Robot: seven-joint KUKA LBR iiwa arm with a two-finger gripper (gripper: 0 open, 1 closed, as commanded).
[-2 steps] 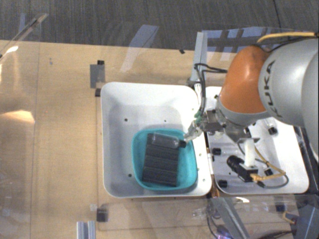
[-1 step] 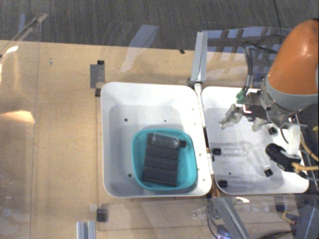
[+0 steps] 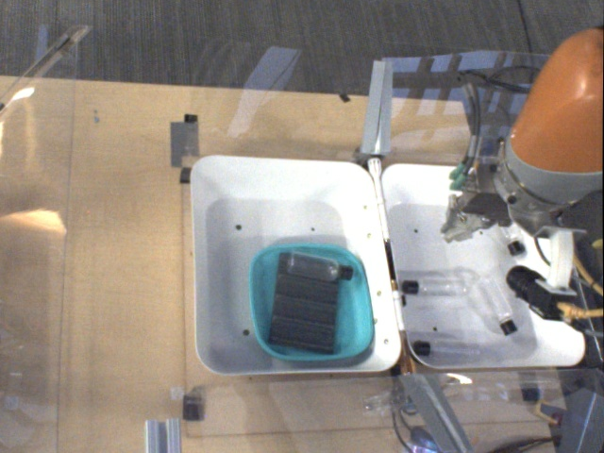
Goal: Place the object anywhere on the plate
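A teal plate (image 3: 360, 317) sits in the left bin (image 3: 217, 281), toward its front right. On the plate lies a dark ribbed block (image 3: 304, 314). A small grey vial with a black cap (image 3: 316, 267) rests across the block's far end, also on the plate. My gripper (image 3: 462, 220) hangs over the far left part of the right bin (image 3: 566, 347), below the orange band of the arm (image 3: 562, 102). Nothing can be seen held in it, and it is apart from the plate.
Several clear tubes with black caps lie in the right bin: one near its left wall (image 3: 439, 286), one further right (image 3: 495, 311), one at the front left (image 3: 421, 348). A metal divider bar (image 3: 377, 111) runs between the bins at the back. The bins stand on a wooden bench.
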